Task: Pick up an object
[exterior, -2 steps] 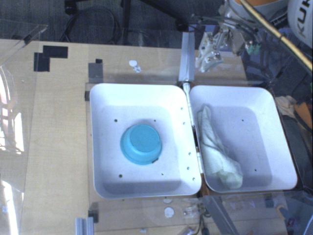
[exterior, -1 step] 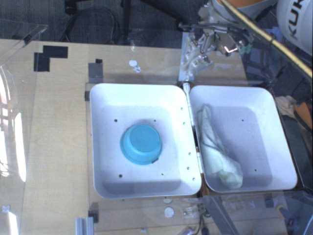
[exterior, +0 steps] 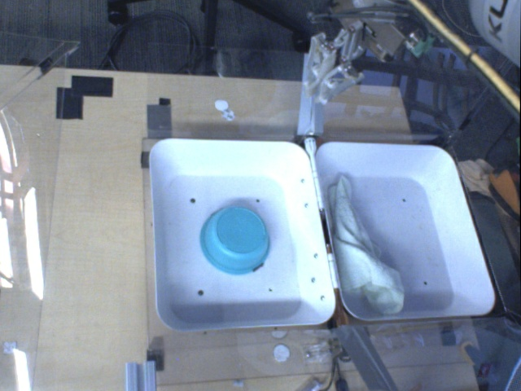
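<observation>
at the left of the frame we see the pale wooden bench (exterior: 89, 243) with black tape marks (exterior: 80, 94) toward its upper left. the left bin (exterior: 175, 177) holds a blue bowl (exterior: 235, 239), upside down, near its middle. the right bin (exterior: 440, 177) holds a rolled white cloth (exterior: 358, 251) along its left wall. the gripper (exterior: 332, 70) hangs high in the upper middle, above the bins' far edge, fingers parted and gripping nothing. at the upper right corner we read part of the letters "ku" (exterior: 495, 10) on the arm.
</observation>
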You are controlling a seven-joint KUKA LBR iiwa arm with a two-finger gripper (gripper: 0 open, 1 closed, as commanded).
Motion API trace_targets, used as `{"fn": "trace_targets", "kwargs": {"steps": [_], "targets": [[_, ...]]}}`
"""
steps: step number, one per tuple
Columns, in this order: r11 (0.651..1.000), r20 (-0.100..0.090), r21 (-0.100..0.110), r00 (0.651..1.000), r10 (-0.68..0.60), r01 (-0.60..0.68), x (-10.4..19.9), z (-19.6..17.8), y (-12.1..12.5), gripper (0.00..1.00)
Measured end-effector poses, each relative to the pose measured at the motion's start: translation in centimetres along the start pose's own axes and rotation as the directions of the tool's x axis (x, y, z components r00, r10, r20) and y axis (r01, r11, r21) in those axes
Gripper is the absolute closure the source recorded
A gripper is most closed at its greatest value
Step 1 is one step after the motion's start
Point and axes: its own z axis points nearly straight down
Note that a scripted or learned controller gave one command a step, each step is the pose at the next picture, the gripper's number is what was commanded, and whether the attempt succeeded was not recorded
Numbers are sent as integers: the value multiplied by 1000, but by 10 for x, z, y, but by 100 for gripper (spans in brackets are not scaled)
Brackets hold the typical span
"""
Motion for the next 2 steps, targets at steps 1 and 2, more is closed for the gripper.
{"fn": "trace_targets", "kwargs": {"steps": [1,2], "targets": [[961,-1,-3,961,-278,278,-29,20,40,100],[893,-1,-5,893,-450,450,-69,94,98,100]]}}
